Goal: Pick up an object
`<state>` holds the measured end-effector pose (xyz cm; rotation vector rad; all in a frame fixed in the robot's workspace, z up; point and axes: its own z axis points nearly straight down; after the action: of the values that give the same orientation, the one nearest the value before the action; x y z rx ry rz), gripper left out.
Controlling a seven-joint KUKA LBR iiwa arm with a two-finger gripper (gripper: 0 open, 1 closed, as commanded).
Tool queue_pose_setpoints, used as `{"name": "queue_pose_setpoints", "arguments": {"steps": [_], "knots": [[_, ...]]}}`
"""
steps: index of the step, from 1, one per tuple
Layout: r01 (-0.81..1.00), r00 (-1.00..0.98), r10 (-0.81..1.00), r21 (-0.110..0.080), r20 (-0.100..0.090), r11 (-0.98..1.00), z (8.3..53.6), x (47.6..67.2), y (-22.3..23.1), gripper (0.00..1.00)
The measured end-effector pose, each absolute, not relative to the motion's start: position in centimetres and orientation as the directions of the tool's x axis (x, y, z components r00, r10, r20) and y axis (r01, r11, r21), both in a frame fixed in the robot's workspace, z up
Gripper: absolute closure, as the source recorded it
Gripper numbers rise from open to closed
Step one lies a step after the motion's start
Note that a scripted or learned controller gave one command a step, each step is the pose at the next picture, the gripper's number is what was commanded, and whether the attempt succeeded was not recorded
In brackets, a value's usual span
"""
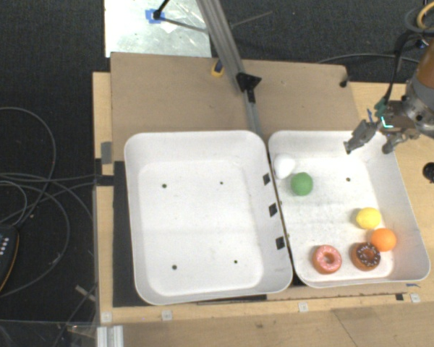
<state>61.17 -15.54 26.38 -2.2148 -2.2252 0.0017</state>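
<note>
- My jaws (pixel 376 142) hang over the far right corner of the right bin (pixel 401 186), spread apart with nothing between them.
- Nearest target, I judge, is the green ball (pixel 301 184), down and to the view's left of me, near the bin's inner wall.
- It's round and matte, no long axis, so any approach angle should do.
- A white egg-shaped piece (pixel 284 166) sits just beside it, nearly touching; that could crowd one finger.
- Along the near edge: a yellow lemon-like piece (pixel 368 217), an orange ball (pixel 383 239), a pink donut (pixel 327 259) and a chocolate donut (pixel 366 256).
- The left bin (pixel 141 194) is smooth white plastic, like mine.
</note>
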Motion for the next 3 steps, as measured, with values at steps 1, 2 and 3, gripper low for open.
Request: {"name": "queue_pose_setpoints", "arguments": {"steps": [1,2,3], "knots": [[1.0,-0.005,1.0,0.002,0.0,0.005,26.6,61.2,-15.5,0.0],[1.0,-0.002,1.0,-0.002,0.0,0.002,22.4,61.2,-15.8,0.0],[1.0,-0.004,1.0,-0.002,0.0,0.004,17.8,62.0,-15.4,0.0]]}}
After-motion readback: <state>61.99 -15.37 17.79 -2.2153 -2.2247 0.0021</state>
